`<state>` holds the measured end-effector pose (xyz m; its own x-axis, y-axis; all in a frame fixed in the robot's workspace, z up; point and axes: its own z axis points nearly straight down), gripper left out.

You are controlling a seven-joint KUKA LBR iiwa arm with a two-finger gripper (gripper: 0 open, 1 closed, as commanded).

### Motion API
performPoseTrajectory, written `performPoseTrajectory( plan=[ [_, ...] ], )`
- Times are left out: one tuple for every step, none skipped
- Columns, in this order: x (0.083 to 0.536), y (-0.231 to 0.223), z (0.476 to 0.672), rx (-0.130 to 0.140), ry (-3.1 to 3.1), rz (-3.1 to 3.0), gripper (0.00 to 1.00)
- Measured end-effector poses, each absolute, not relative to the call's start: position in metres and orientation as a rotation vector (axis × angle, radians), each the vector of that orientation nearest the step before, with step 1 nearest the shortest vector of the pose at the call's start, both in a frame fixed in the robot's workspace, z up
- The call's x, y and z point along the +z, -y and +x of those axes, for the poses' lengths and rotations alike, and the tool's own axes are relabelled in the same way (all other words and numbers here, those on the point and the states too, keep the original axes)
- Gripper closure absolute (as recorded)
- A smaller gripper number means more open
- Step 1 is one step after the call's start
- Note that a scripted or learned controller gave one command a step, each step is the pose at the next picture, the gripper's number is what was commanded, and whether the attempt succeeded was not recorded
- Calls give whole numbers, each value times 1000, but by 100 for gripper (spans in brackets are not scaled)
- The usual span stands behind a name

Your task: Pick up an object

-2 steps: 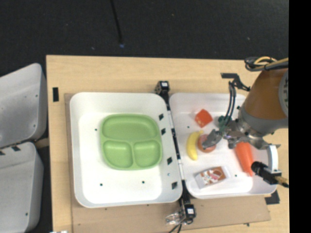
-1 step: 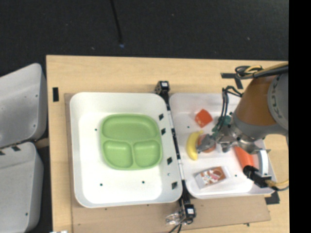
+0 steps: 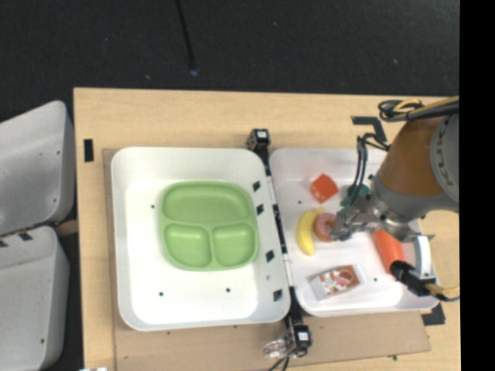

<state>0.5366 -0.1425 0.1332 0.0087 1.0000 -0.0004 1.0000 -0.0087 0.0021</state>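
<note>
**Arm low over the right bin, its grip hard to read**

Over the right bin [image 3: 363, 304], in the camera view, the grey arm with its orange band [image 3: 410, 161] reaches in from the right, cut off at the frame's edge; the gripper [image 3: 340, 226] hangs low above the bin's middle, just beside a yellow banana [image 3: 307, 233] and over a small reddish object [image 3: 323, 225] that is partly hidden and too blurred to name; whether the fingers are wide, narrow or closed on anything I cannot tell, since the wrist and its cables cover them. An orange-red block [image 3: 325, 186] lies near the far wall, apart from the gripper; an orange cylinder [image 3: 387, 247] lies under the arm's near side, partly covered; a flat packet with red print [image 3: 336, 280] lies toward the near wall, well apart from the gripper. On the left, the second white bin [image 3: 139, 300] holds a green divided plate [image 3: 209, 224] with three compartments; both bins sit side by side on the wooden surface [image 3: 186, 107]; white shapes [image 3: 31, 168] at the far left are cut by the frame.
</note>
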Motion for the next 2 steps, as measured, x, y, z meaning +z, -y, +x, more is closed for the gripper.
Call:
performPoseTrajectory(
  plan=[
    [185, 148, 547, 4, -2222, 2213, 100],
    [239, 149, 548, 5, -2221, 2214, 100]
  ],
)
